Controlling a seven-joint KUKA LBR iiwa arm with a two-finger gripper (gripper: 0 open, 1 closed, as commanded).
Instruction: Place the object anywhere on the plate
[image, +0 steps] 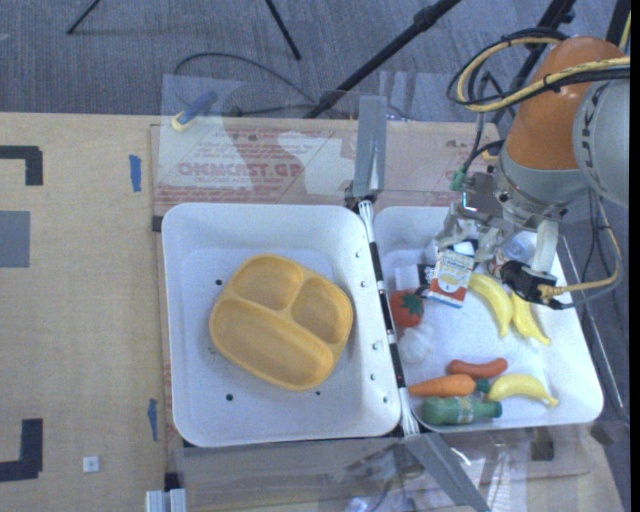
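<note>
we see the gripper (466, 243) clenched on a small carton (453, 275), right of the yellow plate (281, 320).

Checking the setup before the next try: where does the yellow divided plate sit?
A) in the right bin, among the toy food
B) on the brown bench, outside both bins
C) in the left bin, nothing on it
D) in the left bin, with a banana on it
C: the yellow plate lies alone in the left bin, its compartments bare, while the bananas and carrot lie in the right bin.
</note>
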